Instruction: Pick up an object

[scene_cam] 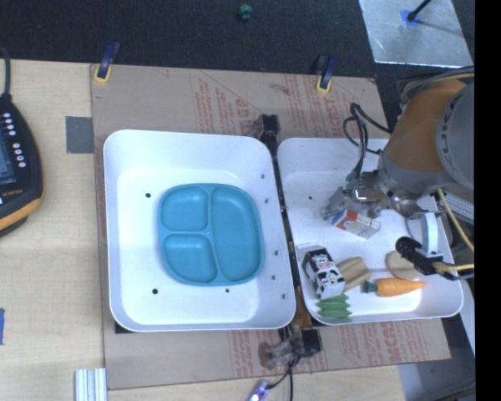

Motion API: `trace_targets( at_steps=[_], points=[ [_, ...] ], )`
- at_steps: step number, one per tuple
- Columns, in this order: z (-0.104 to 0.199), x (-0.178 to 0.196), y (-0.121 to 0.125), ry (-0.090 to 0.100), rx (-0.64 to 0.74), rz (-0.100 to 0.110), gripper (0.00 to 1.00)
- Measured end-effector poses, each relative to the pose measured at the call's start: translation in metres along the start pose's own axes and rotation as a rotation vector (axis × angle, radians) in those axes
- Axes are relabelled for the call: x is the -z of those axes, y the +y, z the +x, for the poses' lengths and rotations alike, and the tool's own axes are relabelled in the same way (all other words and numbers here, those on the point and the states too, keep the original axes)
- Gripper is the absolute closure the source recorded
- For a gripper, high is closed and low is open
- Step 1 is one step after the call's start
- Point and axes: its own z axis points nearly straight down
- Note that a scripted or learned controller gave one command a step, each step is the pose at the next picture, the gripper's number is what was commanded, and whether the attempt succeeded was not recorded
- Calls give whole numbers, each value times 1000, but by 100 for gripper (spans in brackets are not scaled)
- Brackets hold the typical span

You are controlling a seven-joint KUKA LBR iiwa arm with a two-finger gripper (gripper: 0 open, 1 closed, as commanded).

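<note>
My gripper [353, 204] hangs low in the right bin [305, 161], near its middle. Right under it, and partly hidden by it, lies a small red and white object [356, 221]. Whether they touch I cannot tell. Along the bin's front lie a black and white toy [320, 270], a tan block [351, 270], a green piece [335, 308] and an orange carrot [397, 287]. Another tan piece [396, 263] lies just behind the carrot.
The left bin [129, 165] holds a blue divided plate [210, 233]. A teach pendant [4, 165] rests on the bench at the far left. The arm's grey and orange body [426, 140] covers the right bin's far right corner.
</note>
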Motion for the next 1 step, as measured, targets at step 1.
trace_targets(
  at_steps=[1],
  points=[
    [16,1,36,1,-1,-2,0]
  ],
)
